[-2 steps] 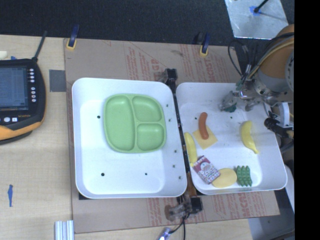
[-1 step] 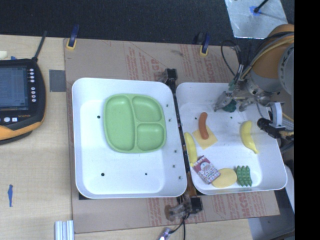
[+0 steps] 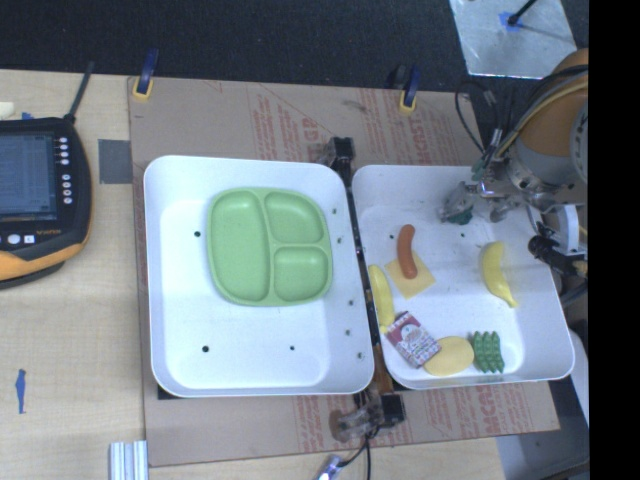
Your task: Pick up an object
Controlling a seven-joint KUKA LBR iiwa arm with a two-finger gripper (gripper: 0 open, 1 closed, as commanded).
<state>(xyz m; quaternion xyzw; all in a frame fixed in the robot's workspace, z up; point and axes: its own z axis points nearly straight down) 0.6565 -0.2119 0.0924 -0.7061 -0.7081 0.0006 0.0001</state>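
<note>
the right bin (image 3: 560, 298) is the reference landmark for all positions below.

1. gripper (image 3: 462, 208): located over the far part of the right bin, toward its far right corner. the arm (image 3: 555, 128) enters from the right edge of the view. whether anything sits between the fingers cannot be determined, and their open or closed state cannot be determined either.

2. candidate objects, all resting on the floor of the right bin:
- sausage (image 3: 406, 251): near the bin centre, lying on a yellow cheese slice (image 3: 415, 276), touching it.
- banana (image 3: 497, 273): right of the sausage, near the bin's right wall, well apart from the gripper.
- long yellow piece (image 3: 381, 296): against the bin's left wall, just beside the cheese slice; type not identifiable.
- red-and-white packet (image 3: 411, 339): near the bin's near left corner.
- yellow oval item (image 3: 449, 356): at the near wall, touching the packet.
- green ridged item (image 3: 487, 351): just right of the yellow oval item, at the near wall.

3. left of the right bin, side by side with it, stands the left bin (image 3: 170, 288). it holds a green divided plate (image 3: 269, 245) with three compartments.

4. well left of both bins, a teach pendant (image 3: 35, 203) lies on the bench.
</note>
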